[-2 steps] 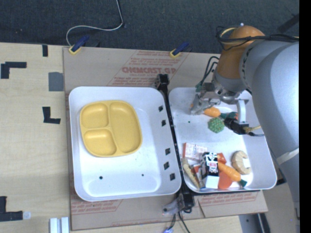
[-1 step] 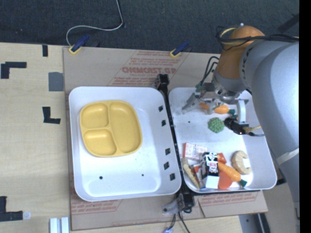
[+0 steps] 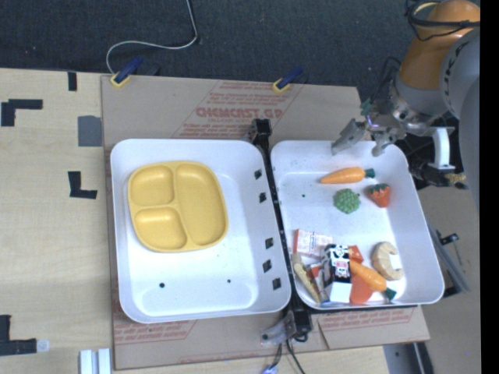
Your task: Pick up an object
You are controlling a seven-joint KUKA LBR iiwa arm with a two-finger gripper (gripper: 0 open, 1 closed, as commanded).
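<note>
Carrot [image 3: 341, 176], a smooth orange plastic toy with a green tip, lies on its side in the right bin [image 3: 413, 209], near the far wall and just below the gripper [image 3: 364, 136]. That gripper hangs over the bin's far rim with its two grey metal fingers [image 3: 346, 139] spread wide apart and nothing between them. The arm comes in from the right, its orange band [image 3: 437, 45] high above the wrist, angled down toward the bin. A knobbly green ball [image 3: 347, 201] and a small red piece [image 3: 380, 195] sit just beyond the carrot. Nearer the front wall lies a jumbled pile of toys [image 3: 343, 271]. The left bin [image 3: 125, 271] holds a glossy yellow three-part plate [image 3: 177, 206].
</note>
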